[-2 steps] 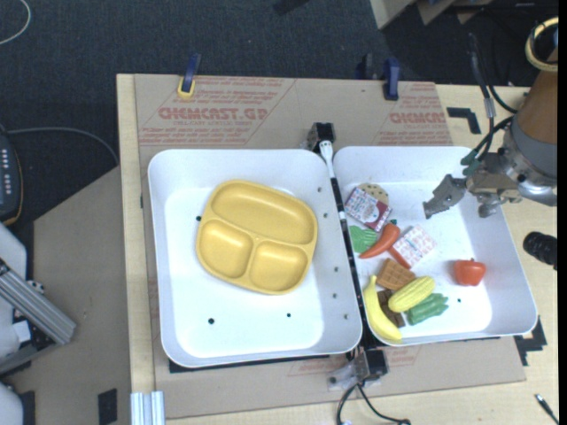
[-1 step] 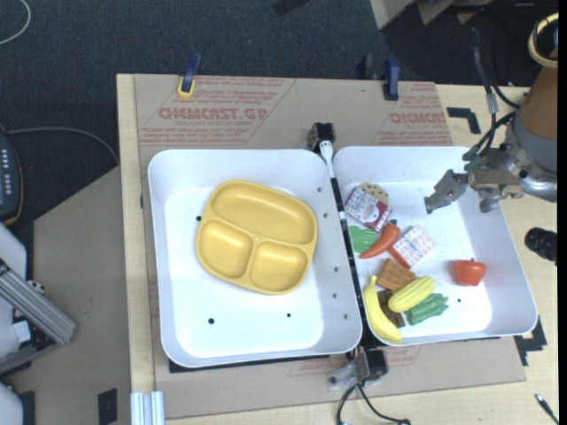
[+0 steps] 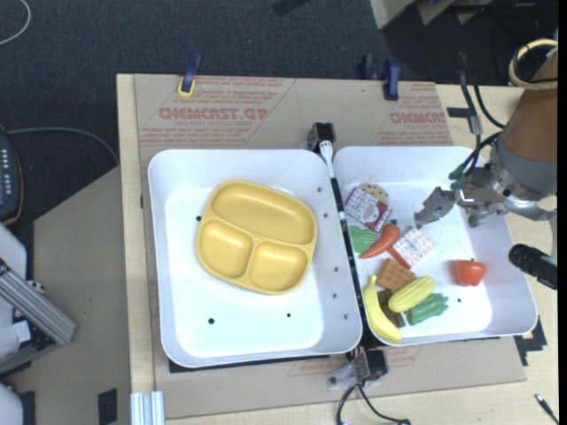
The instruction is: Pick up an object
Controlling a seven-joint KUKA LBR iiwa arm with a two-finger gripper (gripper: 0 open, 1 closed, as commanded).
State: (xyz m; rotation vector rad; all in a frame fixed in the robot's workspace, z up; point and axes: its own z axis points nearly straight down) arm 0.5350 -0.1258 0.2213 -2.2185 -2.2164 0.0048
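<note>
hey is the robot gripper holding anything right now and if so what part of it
Nothing is held. The gripper hangs over the right bin, with bare white floor beneath its fingers; the nearest thing, a small packet, lies apart from it.

Both white bins [image 3: 177,264] look like smooth, slightly glossy plastic. The yellow divided plate [image 3: 257,235] is matt plastic. The toy tomato [image 3: 469,273] shines. The tabletop [image 3: 283,104] is covered with matt brown printed paper.
</note>
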